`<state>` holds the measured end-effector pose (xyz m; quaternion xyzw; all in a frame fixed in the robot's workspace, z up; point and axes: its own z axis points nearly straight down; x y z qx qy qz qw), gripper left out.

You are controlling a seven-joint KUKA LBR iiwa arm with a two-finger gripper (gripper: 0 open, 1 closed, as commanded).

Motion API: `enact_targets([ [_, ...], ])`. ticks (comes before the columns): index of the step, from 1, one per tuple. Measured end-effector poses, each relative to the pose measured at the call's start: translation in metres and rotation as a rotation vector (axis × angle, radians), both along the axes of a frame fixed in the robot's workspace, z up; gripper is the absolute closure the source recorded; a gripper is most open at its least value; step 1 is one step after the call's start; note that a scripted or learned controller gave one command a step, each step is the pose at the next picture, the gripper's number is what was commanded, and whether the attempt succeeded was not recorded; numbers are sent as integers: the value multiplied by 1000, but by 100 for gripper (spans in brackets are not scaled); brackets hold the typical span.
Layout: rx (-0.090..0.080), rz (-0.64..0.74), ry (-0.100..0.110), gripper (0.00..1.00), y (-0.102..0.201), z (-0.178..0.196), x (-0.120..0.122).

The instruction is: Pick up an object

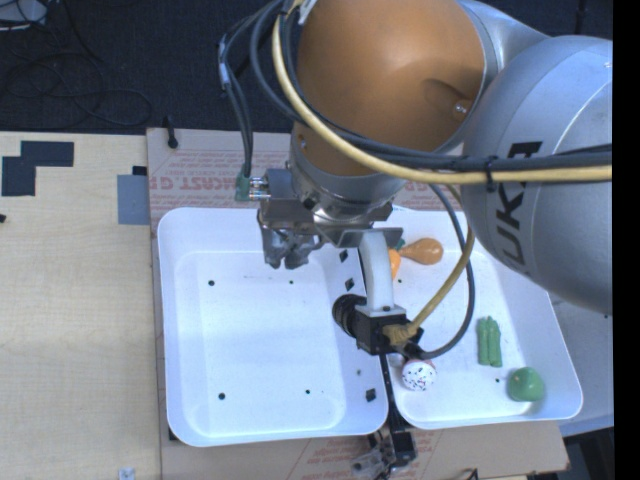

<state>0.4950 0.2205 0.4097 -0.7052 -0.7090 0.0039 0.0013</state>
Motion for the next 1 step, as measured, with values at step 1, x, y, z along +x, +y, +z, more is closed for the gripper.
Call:
enact_targets([
  [1, 0, 0, 1, 0, 0, 0, 0],
])
